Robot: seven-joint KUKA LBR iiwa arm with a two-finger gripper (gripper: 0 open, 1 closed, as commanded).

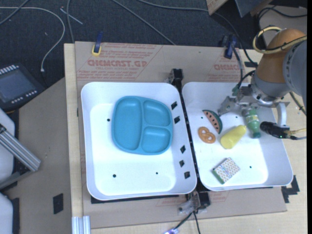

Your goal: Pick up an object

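- The gripper (251,112) is low over the right bin (273,174), close to that bin's far edge, on the arm (275,65) that comes in from the table's right side.
- A small green bottle (253,123) sits directly under the gripper; whether the fingers are wide, narrow or closed on it cannot be told from this view.
- A yellow object (232,136), rounded and lemon-like, lies just beside the bottle, toward the middle of the right bin.
- A pretzel (206,134) lies near the right bin's left wall, with a watermelon slice (213,119) touching or just beside it on the far side.
- A small patterned packet (226,169) rests toward the near edge of the right bin, apart from the other pieces.
- The left bin (97,145) carries a blue divided plate (142,125), lying flat in its far half.
- The table (122,57) is covered by printed cardboard, held with blue clamps (97,47) at its far edge.
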